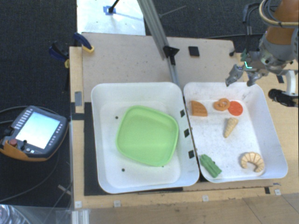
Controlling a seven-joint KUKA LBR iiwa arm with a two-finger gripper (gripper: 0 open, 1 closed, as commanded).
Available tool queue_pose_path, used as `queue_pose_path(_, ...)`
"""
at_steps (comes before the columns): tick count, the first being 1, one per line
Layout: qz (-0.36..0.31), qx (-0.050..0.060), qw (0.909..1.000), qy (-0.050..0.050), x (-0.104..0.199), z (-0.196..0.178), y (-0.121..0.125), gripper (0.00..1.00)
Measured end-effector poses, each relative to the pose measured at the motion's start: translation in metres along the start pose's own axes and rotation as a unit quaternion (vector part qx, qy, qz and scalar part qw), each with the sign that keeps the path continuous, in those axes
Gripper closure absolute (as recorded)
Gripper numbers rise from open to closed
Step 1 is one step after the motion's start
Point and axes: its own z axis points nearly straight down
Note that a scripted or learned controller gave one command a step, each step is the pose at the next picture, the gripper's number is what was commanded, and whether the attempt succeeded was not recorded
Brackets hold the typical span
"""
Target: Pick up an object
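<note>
In the right bin (271,120) lie several toy foods: an orange bread slice (198,108), an orange ring (222,104) touching a red disc (235,108), a cream cone (230,127), a green block (210,165) and a tan croissant (252,161). My gripper (242,78) hangs above the bin's far edge, up and to the right of the ring and disc. Its two fingers are spread apart with nothing between them.
The left bin (100,125) holds a light green square plate (146,135). A metal pole (156,27) slants across the bench behind the bins. A teach pendant (32,133) lies on the floor to the left. Blue clamps (70,48) grip the bench's far left corner.
</note>
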Motion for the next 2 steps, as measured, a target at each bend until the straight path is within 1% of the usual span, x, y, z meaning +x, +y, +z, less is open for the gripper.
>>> queue_pose_path(1,0.0,0.0,1.0,0.0,0.0,0.0,0.0,0.0)
queue_pose_path(2,0.0,0.001,1.0,0.0,0.007,0.052,0.008,0.0)
